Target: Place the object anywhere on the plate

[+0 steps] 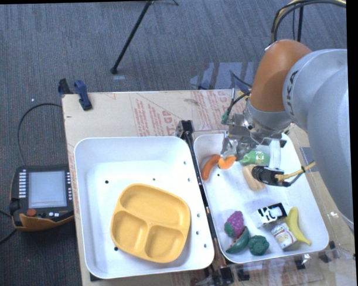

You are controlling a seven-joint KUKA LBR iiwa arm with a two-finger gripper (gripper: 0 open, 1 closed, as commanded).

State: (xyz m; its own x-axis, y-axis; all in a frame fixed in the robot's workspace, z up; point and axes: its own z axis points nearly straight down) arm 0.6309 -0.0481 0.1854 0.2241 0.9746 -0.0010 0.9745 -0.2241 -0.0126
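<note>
The yellow three-compartment plate lies in the left bin with nothing on it. My gripper hangs low over the back of the right bin. Directly below its tip lies a small orange piece; whether they touch cannot be told. An orange sausage-shaped toy lies just left of that piece. To its right is a green item, partly hidden by the wrist.
Further forward in the right bin lie a tan bread-like piece, purple grapes, green vegetables, a black-and-white box, a small can and a banana. A handheld pendant rests left of the bench.
</note>
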